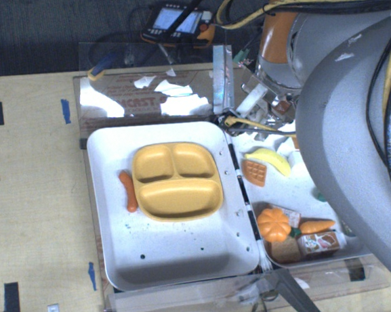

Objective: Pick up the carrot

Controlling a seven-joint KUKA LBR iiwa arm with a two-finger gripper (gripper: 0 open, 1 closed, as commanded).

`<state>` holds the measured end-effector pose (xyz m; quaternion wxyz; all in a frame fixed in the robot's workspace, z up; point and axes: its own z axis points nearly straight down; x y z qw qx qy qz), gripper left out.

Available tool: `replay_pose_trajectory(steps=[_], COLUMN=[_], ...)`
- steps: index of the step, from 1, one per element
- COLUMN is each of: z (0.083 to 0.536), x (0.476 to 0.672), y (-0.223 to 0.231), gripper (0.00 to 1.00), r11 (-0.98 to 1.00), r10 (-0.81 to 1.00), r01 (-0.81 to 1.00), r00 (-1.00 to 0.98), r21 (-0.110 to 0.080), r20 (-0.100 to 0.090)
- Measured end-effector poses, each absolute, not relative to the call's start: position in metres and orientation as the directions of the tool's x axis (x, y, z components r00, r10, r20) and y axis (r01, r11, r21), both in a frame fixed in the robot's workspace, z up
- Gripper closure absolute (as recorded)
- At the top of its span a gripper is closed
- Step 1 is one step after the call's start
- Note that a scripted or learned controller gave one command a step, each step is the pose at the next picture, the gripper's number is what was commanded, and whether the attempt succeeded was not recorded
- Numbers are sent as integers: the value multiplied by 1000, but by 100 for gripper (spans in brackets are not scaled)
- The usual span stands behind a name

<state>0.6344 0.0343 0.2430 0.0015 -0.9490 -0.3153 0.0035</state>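
Pale wooden bench top (36,200) spreads bare toward nine o'clock, marked with black tape. On it the left bin (122,253) carries a yellow divided plate (177,181) at its centre and a sausage (128,190) just beside the plate at nine o'clock, with open floor at six. The right bin (290,188) is crowded: the carrot (316,227) lies at its five o'clock edge, beside a pumpkin (274,224), with a banana (272,160) and waffle (255,172) at twelve. The grey arm (358,144) covers three o'clock; whether its hand is clenched or released, I cannot tell.
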Motion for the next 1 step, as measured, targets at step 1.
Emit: replay_pose_trajectory(steps=[1], z=[196], x=[642], y=[-41], gripper=[100], r11=[-922], r10=[388], r01=[388], r00=[922], r21=[-4], r20=[-6])
